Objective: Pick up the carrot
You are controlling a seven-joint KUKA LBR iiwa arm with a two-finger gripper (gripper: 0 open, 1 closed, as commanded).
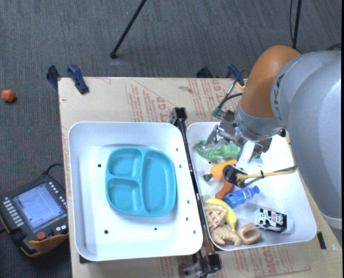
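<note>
The carrot (220, 169) is an orange piece lying in the middle of the right bin (296, 204), just below a green leafy toy (217, 151). Part of it is hidden behind the robot's own hardware, and a darker orange end (223, 190) pokes out below. My gripper (237, 153) hangs low over the bin's upper half, right above and slightly to the right of the carrot, close to the green toy. The wrist and arm cover most of the gripper from this angle.
Below the carrot lie a blue bottle (242, 197), a banana (227, 211), a waffle piece (215, 218), a croissant (224, 235) and a black-and-white carton (272, 219). The left bin (82, 213) holds a blue divided plate (141, 181).
</note>
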